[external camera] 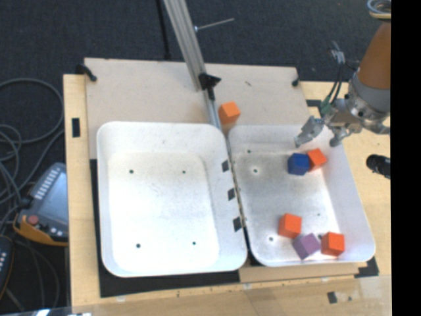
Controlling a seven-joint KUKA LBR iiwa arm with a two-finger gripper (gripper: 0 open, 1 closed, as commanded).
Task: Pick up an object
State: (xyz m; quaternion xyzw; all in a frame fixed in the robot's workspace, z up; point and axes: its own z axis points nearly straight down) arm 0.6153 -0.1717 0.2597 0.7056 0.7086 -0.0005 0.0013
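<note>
Two bins are sitting side by side on the desk (77, 176). Five blocks are lying in the right bin (342, 196) (two touching near its far side, three near its front edge); a sixth block (229, 112) is resting behind the bins.

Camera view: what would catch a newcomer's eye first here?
The bright blocks in the right bin stand out: a blue block touching an orange one near the far side, and two orange blocks flanking a purple block at the near edge. The gripper hangs open just above the blue block. One orange block sits outside, behind the bins.
</note>
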